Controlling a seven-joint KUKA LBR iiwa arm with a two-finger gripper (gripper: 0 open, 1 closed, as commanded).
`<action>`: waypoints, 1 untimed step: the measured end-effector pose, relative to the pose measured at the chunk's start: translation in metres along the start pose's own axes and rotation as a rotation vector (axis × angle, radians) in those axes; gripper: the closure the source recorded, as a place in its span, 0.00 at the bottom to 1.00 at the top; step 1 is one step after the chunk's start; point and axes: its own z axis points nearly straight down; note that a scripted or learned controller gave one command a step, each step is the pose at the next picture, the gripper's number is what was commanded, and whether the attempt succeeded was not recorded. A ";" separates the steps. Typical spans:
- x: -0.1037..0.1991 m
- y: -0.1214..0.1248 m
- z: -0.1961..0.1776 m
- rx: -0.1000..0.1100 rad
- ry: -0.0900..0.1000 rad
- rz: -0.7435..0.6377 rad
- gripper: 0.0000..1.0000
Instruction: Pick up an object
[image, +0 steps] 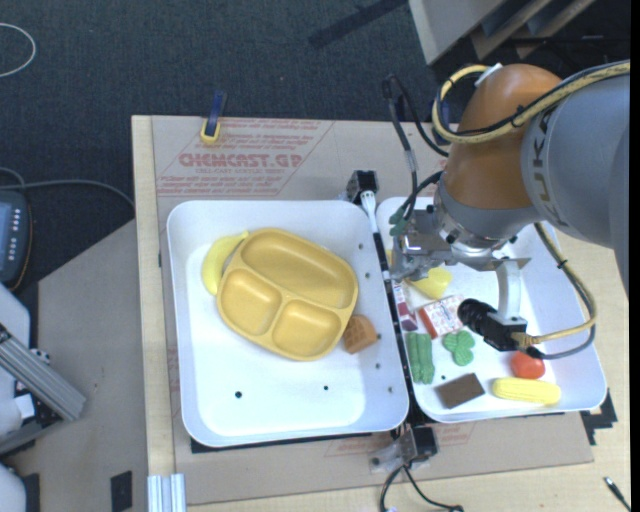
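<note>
Looking down on your bench, you've got a pale board (250, 150) with red CHEMCAST print sitting over dark carpet (150, 50), and a small blue-and-yellow clip (211, 125) on the board's 12 o'clock edge. The two white bins sit side by side on it.

The left bin (200, 380) has a yellow divided tray (290, 292) stacked on a yellow plate (213, 265), which peeks out at the tray's 9 o'clock. A brown chunk (358, 333) touches the tray at its 4 o'clock.

The right bin (555, 285) is where the pickable bits are. Most of them crowd toward 6 o'clock:
- a yellow lump (432, 283)
- a red-and-white packet (438, 316) just below the lump
- a green pod (420, 357)
- a green floret (460, 347)
- a brown block (460, 390)
- a red ball (530, 366)
- a yellow cob (527, 391) touching the red ball

The grey arm (590, 140) comes in from 3 o'clock. Its orange band (500, 110) bulges over the right bin's 12 o'clock end, with the wrist pointed down. The gripper (412, 255) hangs at the bin's 10 o'clock, close to the wall it shares with the left bin. The yellow lump is right at the gripper's 5 o'clock, touching it or nearly so.

The wrist blocks the view, so I can't tell whether the gripper is released or clenched. I don't see anything clearly held in it.
</note>
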 end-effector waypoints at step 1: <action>0.003 -0.011 -0.003 -0.001 0.000 0.001 1.00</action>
